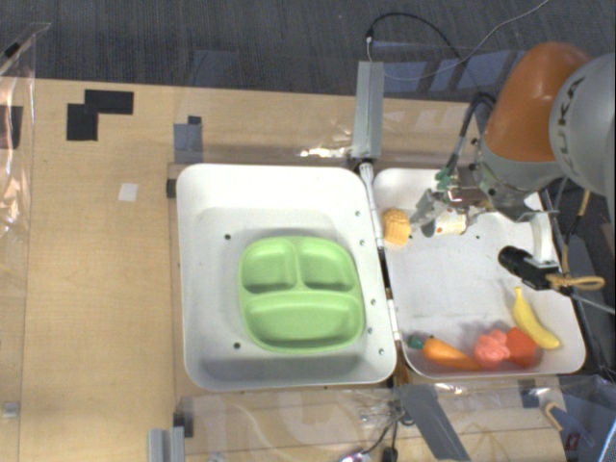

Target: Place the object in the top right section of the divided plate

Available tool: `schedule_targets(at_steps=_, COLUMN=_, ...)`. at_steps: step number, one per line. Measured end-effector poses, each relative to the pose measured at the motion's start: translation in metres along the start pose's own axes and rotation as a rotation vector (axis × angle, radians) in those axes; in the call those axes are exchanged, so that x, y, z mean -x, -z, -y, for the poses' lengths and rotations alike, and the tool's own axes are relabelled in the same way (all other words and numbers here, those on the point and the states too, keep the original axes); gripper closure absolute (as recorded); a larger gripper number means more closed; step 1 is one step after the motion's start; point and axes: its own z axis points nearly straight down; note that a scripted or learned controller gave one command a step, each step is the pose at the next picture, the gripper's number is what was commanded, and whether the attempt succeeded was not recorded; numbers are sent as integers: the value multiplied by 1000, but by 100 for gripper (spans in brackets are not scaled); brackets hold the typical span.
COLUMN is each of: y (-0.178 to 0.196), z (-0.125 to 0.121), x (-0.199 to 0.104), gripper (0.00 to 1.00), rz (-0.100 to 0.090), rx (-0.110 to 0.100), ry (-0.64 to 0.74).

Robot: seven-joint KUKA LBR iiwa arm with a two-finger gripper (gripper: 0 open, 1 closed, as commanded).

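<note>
While tool [430, 221] grip unclear, green divided plate [300, 292] in left bin [207, 219], toy food in right.

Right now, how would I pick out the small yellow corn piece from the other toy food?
Start at the right white bin, then go to its upper left corner beside the divider between the bins. The small yellow corn piece lies there, just left of the gripper. It is alone, stubby and bumpy, while the long smooth yellow banana lies near the bin's right wall.
</note>
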Motion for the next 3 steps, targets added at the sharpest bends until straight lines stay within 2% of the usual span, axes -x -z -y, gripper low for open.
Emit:
schedule_targets(at_steps=1, y=-1, z=61, x=-85, gripper=100, rz=0, rx=-3, ry=108)
schedule_targets(at_steps=2, y=-1, z=40, x=-158, gripper=100, rz=0, rx=-2, ry=228)
schedule_targets(at_steps=3, y=0, z=25, x=-119, gripper=100, rz=1, rx=-1, ry=348)
